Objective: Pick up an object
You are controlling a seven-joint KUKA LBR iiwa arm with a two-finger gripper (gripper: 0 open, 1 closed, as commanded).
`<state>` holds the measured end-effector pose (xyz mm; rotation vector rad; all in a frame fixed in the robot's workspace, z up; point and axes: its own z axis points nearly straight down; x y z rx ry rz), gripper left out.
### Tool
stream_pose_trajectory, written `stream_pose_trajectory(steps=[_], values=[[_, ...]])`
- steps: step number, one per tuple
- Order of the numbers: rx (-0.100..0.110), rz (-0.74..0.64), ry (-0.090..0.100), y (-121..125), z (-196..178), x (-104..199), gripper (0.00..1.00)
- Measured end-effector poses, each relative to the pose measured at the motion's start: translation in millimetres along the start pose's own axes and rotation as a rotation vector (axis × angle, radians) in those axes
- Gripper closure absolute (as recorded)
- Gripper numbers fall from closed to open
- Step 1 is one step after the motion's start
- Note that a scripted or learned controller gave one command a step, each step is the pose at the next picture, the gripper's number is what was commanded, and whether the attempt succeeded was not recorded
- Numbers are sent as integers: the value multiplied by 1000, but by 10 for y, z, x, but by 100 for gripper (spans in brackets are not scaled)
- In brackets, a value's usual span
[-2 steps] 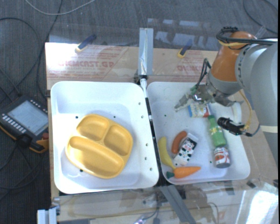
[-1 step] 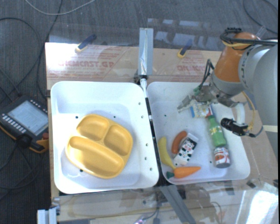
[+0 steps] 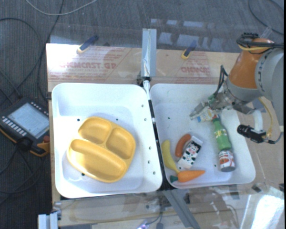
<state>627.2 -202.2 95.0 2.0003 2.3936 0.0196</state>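
Camera view: the gripper (image 3: 203, 111) hangs low in the right bin (image 3: 181, 97), jaws apart, above the green bottle (image 3: 222, 136).

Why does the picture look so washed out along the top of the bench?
In the camera view, strong light bleaches the bench top and the left bin, leaving soft shadows beside the yellow tray; the gripper area looks slightly blurred.

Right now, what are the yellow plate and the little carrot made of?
The yellow plate looks like hard plastic: one even color, smooth molded sections, soft shine. The carrot is probably plastic toy food too: very bright orange, smooth, with a neat green tip. I can't be sure just from looking.
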Motion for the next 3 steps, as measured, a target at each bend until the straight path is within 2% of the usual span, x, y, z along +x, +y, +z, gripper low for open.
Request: stream_pose_trajectory(steps=[1, 2, 3], values=[[-2, -3, 5, 40, -112, 29, 100], [28, 13, 9, 201, -1548, 953, 100], [28, 14, 9, 199, -1547, 952, 0]])
